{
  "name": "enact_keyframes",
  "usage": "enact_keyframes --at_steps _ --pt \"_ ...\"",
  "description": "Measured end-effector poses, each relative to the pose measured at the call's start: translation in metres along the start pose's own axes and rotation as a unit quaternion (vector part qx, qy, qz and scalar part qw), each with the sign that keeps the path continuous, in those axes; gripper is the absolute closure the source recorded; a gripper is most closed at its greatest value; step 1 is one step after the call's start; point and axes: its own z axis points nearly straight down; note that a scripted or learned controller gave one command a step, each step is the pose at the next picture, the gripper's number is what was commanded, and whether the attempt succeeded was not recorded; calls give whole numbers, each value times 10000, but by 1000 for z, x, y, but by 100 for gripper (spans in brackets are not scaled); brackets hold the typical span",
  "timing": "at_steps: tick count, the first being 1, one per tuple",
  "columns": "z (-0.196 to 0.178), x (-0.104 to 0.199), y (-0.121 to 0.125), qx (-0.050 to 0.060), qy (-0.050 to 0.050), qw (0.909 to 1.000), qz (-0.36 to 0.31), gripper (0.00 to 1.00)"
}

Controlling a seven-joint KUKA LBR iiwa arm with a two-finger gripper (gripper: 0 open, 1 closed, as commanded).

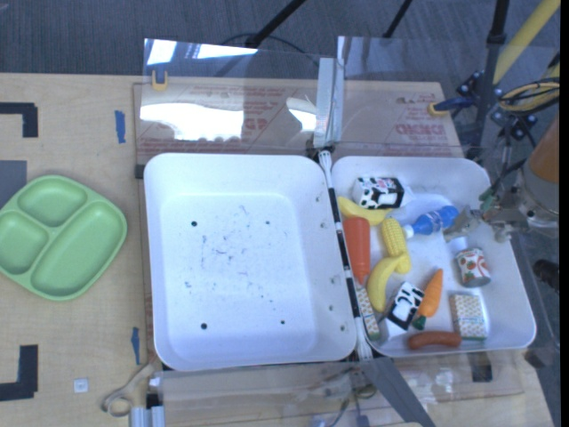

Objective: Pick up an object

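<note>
The gripper (498,216) hangs at the right bin's (511,327) far edge; whether it is open, I cannot tell. The toys lie crowded: a grab at the carrot (357,247) could snag the corn (393,236) or banana (384,274).

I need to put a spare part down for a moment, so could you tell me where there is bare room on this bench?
The left bin offers a wide bare floor, walled on all sides. The green divided plate has open compartments. The right bin is crowded: banana, corn, carrots, sausage and cans cover most of it, leaving just a small patch at its middle.
</note>
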Motion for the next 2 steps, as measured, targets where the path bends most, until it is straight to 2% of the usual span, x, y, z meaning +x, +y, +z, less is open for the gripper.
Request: enact_keyframes --at_steps 1,2 --pt "24 113 -37 148 36 9998 93 0" --pt "26 86 -30 142 2 9830 1833 0"
